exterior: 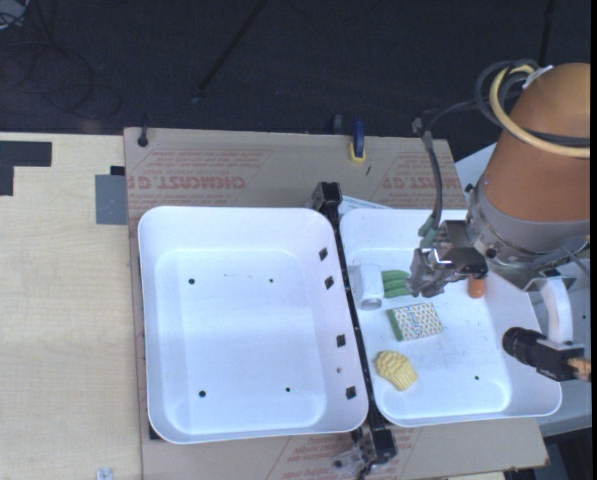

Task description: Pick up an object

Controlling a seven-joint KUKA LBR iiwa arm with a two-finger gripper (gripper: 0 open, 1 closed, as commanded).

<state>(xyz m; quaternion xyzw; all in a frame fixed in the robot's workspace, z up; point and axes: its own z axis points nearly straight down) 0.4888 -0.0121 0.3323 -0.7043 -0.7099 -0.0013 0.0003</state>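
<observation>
A green piece (395,284) is seen in the right bin (478,393), just left of the gripper (427,280). Its long axis runs roughly left to right across the view, one end toward the bin divider, the other toward the fingertips. Whether it is touched by the fingers cannot be told. A white cylinder (369,288) lies just beside it on the far side from the jaws, its long axis running up and down the view, at right angles to the green piece.

Below the jaws a patterned pad (416,321) lies flat, tilted slightly, its corners turned off the bin's edges. Further below and a little left, a yellow corn-shaped toy (397,369) is seen, its long axis running diagonally from upper left to lower right. A small orange object (475,289) is noted just right of the gripper, partly covered by the wrist.

The gripper is held low over the right bin's upper middle. How far the jaws stand apart cannot be told, and nothing is seen gripped between them.

The left bin (168,268) lies well left of the jaws, across the divider.
</observation>
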